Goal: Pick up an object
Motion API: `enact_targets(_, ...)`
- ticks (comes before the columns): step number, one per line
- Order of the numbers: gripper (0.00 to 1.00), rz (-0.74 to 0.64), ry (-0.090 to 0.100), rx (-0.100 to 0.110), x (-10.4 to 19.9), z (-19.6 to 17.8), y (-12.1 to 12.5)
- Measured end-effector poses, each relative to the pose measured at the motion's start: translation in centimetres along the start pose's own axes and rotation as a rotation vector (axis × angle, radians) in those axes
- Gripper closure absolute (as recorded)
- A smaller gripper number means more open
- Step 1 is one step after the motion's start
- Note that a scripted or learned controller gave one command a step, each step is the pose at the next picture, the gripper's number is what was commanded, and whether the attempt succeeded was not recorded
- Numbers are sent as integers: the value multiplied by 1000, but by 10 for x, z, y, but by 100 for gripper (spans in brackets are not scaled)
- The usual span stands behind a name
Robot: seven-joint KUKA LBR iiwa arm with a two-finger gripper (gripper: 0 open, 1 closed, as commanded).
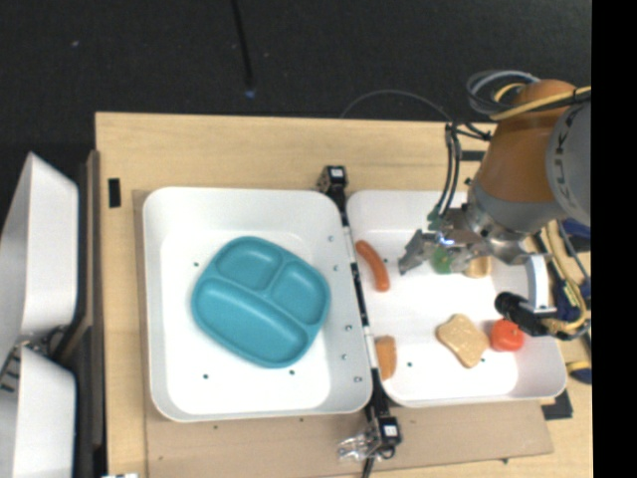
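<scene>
The gripper (426, 252) hangs low over the right bin (398, 212), its fingers spread apart with nothing between them; a green object (441, 259) lies just beside them. A sausage (373, 265) lies near, to the left. Toast (463, 339), a red piece (508, 337) and an orange piece (385, 355) sit nearer the front. The left bin (164, 366) holds a blue divided plate (261, 300). Both rest on a wooden bench (249, 147) above dark floor.
</scene>
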State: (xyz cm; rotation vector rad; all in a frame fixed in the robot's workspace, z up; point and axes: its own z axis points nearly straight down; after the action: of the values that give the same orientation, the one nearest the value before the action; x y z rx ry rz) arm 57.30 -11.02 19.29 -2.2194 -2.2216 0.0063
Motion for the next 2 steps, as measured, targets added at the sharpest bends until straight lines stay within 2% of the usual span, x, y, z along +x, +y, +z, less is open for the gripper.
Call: enact_targets(2, 0, 4, -1, -1, -6, 95, -9)
